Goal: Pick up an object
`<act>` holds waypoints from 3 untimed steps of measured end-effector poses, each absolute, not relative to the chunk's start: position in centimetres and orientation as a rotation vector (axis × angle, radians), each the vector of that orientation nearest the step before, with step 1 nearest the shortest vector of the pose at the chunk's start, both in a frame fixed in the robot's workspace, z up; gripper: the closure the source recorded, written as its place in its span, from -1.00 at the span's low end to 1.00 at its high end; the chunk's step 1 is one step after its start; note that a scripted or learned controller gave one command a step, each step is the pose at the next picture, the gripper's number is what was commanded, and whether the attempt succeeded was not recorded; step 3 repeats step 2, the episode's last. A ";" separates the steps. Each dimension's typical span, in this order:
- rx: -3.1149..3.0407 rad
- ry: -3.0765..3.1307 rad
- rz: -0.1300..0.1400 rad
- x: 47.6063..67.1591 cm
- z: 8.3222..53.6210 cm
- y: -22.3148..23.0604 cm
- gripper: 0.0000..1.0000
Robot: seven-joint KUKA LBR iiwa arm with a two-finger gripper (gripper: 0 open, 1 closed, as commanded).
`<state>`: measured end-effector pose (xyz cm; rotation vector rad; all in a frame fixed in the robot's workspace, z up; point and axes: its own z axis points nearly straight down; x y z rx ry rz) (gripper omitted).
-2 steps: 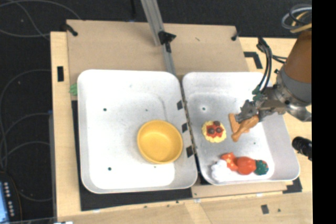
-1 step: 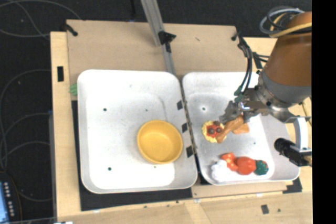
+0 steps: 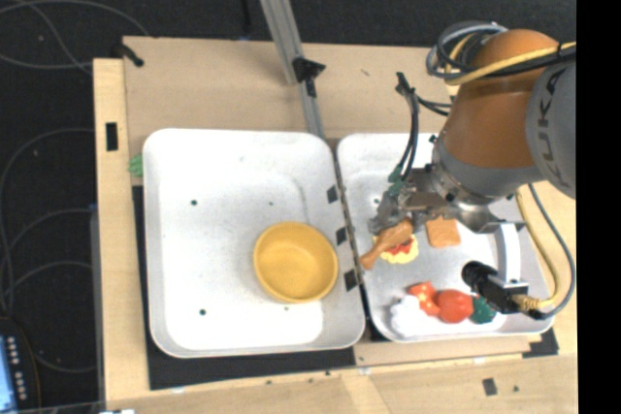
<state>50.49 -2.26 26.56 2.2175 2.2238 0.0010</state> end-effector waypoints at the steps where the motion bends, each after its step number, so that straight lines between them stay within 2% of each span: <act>1: 2.220 2.225 -0.002 51.5 25.1 2.6 1.00; 2: 2.218 2.226 0.000 52.2 25.7 7.2 1.00; 3: 2.218 2.226 0.000 52.2 25.7 7.2 1.00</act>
